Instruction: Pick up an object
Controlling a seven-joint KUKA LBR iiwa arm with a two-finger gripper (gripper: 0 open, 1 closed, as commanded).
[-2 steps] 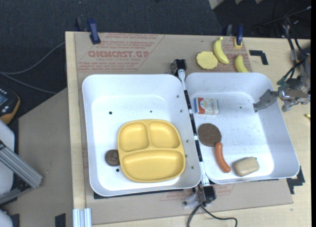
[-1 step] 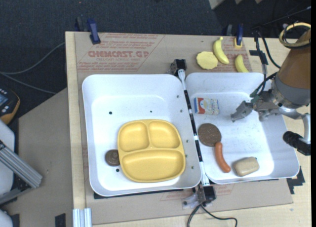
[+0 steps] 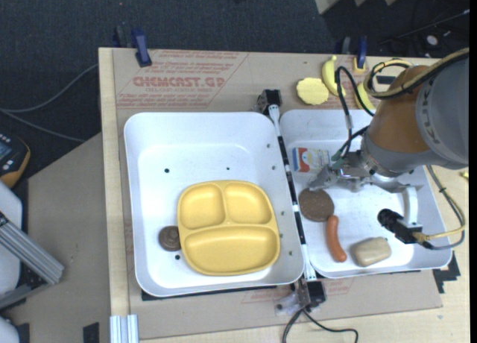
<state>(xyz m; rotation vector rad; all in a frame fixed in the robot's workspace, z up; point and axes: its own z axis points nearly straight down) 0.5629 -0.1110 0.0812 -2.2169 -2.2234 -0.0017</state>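
Note:
My gripper hangs low in the right bin, near its left wall, and the grey wrist and orange band rise behind it to the right. Just below the gripper lies a round brown patty, close to it; I cannot tell whether they touch. A red-orange sausage lies in front of the patty. A beige bread-like lump sits at the front of the bin. A white packet with red and blue print lies just up and left of the gripper.
The left bin holds a yellow divided plate and a small brown round piece at the plate's left edge. Yellow toy fruits lie on the bench behind the right bin. A black divider runs between the bins.

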